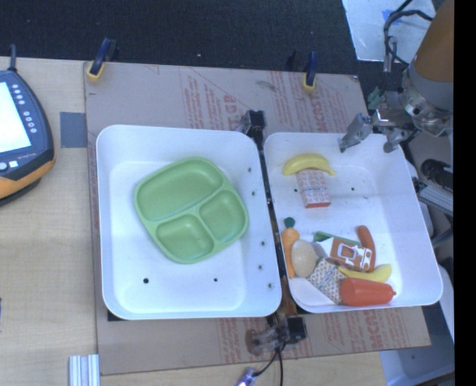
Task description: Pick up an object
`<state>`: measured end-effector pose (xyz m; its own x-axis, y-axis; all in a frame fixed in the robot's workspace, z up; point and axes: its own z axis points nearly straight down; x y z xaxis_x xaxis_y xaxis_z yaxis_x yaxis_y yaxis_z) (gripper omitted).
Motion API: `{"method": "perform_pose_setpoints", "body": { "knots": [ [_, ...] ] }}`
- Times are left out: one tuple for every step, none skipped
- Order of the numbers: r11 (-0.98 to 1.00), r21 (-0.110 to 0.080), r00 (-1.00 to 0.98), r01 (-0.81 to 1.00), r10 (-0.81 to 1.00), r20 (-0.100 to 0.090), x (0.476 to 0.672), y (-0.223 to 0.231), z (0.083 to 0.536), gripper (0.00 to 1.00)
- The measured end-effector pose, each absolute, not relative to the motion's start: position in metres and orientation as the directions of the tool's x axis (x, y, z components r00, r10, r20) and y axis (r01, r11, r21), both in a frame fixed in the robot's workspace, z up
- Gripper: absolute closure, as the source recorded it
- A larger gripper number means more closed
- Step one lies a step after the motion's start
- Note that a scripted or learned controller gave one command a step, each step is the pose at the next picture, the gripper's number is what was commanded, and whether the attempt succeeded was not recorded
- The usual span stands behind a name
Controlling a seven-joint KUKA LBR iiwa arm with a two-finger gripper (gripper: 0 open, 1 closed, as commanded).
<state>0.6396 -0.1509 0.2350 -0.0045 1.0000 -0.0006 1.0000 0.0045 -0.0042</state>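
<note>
Approach step: nothing picked yet.
Your gripper (372, 135) hangs wide and empty over the right bin's (415, 215) far edge; I judge the banana (308, 164) nearest, so move left and descend.

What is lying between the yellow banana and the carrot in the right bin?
In the camera view, a small red-and-white packet lies just below the banana; past it is bare bin floor down to the carrot.

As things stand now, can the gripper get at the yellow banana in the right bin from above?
Probably yes. The gripper hangs over the far edge of the right bin, with its fingers spread. The banana lies apart from the small cup near it, with bare bin floor between it and the gripper.
</note>
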Motion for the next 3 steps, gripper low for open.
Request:
{"method": "perform_pose_setpoints", "body": {
  "knots": [
    [0.006,-0.006,-0.006,1.0,1.0,-0.001,0.617,-0.112,0.091,0.0],
    [0.008,-0.009,-0.008,1.0,1.0,-0.002,0.617,-0.113,0.101,1.0],
    [0.004,-0.002,-0.004,1.0,1.0,0.001,0.657,-0.04,0.193,1.0]
  ]
}}
